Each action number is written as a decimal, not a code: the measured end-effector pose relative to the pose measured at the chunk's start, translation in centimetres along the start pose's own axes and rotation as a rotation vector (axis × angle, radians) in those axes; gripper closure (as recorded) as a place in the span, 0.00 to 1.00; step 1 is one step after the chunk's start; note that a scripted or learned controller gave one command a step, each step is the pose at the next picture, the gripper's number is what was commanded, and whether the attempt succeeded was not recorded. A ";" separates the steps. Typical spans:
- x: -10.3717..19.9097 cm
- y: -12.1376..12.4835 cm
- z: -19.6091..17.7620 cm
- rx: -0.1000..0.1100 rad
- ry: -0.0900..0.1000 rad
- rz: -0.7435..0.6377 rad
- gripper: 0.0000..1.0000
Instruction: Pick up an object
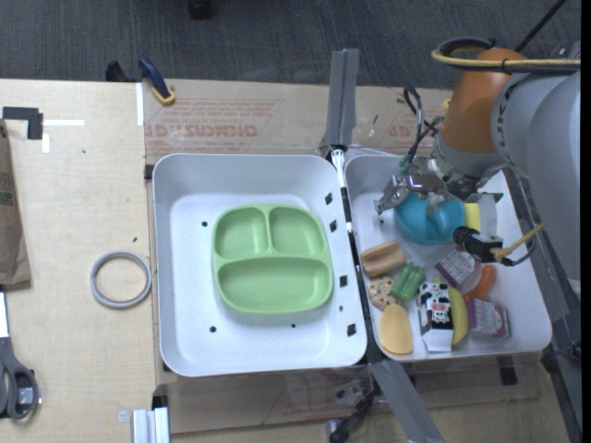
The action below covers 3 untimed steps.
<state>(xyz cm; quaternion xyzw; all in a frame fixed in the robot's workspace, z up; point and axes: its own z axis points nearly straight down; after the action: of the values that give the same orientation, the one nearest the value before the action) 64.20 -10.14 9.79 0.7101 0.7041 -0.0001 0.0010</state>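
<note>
- Since the gripper (406,187) hangs at the far end of the right white bin (531,326), just above the round blue plastic object (427,221), it should settle squarely over it before squeezing.
- Whether its fingers are spread, I cannot tell.
- Reaching in from the right, the grey arm (545,127) bends down at its orange band.

Robotics lab: light wood tabletop (74,210) on grey carpet (231,17), two white bins (175,275) on taped cardboard (240,118), grey-orange industrial arm (517,100), toy food pile (434,293), tape roll (120,278), blue clamp (157,79).
</note>
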 end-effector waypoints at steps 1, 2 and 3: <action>0.5 0.1 -1.1 -0.002 0.007 -0.004 1.00; 0.5 0.1 -1.0 -0.001 0.007 -0.003 0.00; 0.4 -2.9 0.0 -0.008 0.011 0.263 0.00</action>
<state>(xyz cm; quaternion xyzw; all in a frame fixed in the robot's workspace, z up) 61.27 -9.73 9.76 0.7961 0.6051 0.0066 -0.0003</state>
